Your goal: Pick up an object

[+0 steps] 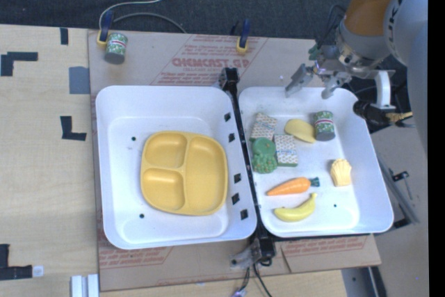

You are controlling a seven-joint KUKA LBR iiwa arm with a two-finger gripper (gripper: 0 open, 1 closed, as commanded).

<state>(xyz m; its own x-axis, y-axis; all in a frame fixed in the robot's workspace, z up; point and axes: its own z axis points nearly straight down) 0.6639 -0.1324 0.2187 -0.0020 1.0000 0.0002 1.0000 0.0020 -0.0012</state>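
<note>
- Seven small toy foods are seen in the right bin (372,215): a small can (323,125), a lemon-like yellow piece (300,129), two patterned blocks (263,126), a green lumpy piece (263,154), a carrot (290,186), a banana (295,210) and a pale yellow ridged piece (341,172).
- A yellow divided plate (184,172) is shown alone in the left bin (111,149); a second can (115,47) stands on the desk (42,149), well apart from both bins.
- The claw (316,81) is shown with its fingers spread apart and nothing between them, hovering over the far rim of the right bin, near the small can.
- The small can is judged the nearest candidate: probably light, stiff and smooth-sided, hence liable to slip or topple; a hold across its round wall is suggested.
- The carrot and banana lie apart from their neighbours; each is best taken across its narrow middle.
- The blocks and green piece touch one another, so finger room there is judged poor.
</note>
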